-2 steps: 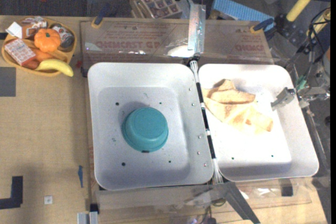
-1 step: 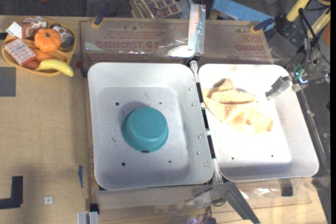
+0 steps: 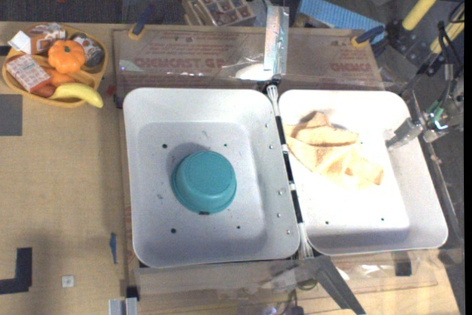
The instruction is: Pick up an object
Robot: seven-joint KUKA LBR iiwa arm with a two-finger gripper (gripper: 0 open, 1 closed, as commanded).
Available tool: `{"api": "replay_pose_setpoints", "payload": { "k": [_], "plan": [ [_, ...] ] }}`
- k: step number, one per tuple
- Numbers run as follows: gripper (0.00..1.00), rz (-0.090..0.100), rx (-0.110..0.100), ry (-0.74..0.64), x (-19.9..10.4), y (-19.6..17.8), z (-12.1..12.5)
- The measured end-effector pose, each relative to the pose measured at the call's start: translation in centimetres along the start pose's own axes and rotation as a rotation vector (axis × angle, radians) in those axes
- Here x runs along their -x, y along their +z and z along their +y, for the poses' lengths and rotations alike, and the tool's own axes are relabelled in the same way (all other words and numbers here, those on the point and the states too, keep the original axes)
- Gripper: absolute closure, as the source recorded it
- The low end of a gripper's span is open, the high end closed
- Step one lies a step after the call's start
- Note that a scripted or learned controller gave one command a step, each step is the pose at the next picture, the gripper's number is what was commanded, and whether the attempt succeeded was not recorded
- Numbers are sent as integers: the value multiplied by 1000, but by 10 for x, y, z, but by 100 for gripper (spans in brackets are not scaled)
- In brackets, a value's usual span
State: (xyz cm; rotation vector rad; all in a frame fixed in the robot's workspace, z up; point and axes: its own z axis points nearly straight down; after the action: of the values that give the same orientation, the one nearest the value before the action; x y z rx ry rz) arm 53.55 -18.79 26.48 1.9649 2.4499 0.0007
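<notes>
Hovering at the right white bin's point(image 3: 431, 221) far edge, pincer point(image 3: 404, 133) state impossible to tell, needing lowering squarely over the pale tan wooden pieces point(image 3: 332, 151) lying in that bin's upper half.

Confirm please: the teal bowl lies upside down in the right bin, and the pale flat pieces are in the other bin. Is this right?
Not quite. The camera view shows the teal bowl upside down in the left bin; the pale flat pieces lie in the right bin.
</notes>
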Motion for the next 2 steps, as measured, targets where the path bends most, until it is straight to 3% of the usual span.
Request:
{"api": "replay_pose_setpoints", "payload": {
  "k": [1, 2],
  "plan": [
    [0, -5, 8, -130, 11, 176, 16],
    [0, -3, 3, -175, 27, 13, 3]
  ]
}}
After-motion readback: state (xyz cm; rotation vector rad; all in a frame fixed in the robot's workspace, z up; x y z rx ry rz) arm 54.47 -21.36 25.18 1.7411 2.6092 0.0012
